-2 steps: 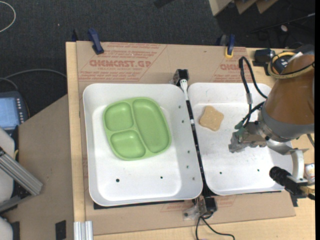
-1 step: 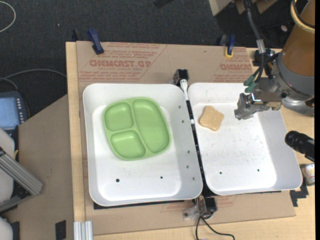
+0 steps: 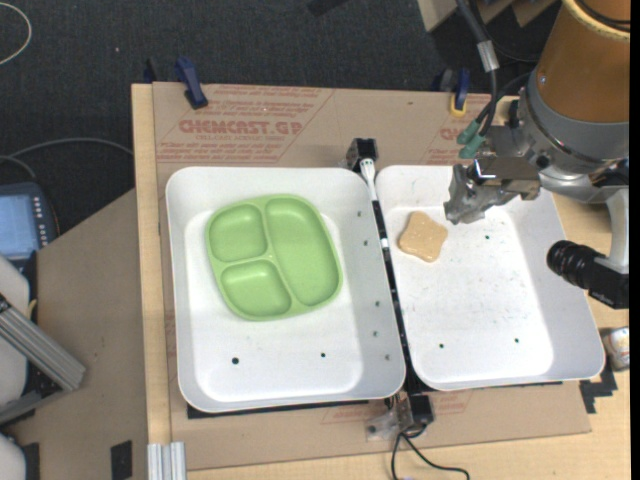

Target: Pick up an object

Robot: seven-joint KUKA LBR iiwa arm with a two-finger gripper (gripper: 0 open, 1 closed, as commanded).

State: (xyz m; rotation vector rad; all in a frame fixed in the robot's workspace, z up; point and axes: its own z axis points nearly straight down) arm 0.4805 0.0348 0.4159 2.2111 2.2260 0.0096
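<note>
A tan, flat, toast-like piece (image 3: 423,237) lies in the right bin (image 3: 500,348), near its upper left corner. My gripper (image 3: 464,210) hangs just to the right of it and slightly above, over the back part of the same bin. Nothing shows between its tips, and the piece rests on the bin floor apart from them.
A green divided plate (image 3: 272,256) with three compartments sits in the left bin (image 3: 280,368). A black divider strip (image 3: 382,258) runs between the two bins. The cardboard base (image 3: 240,118) extends behind them, with blue clamps at its back edge.
</note>
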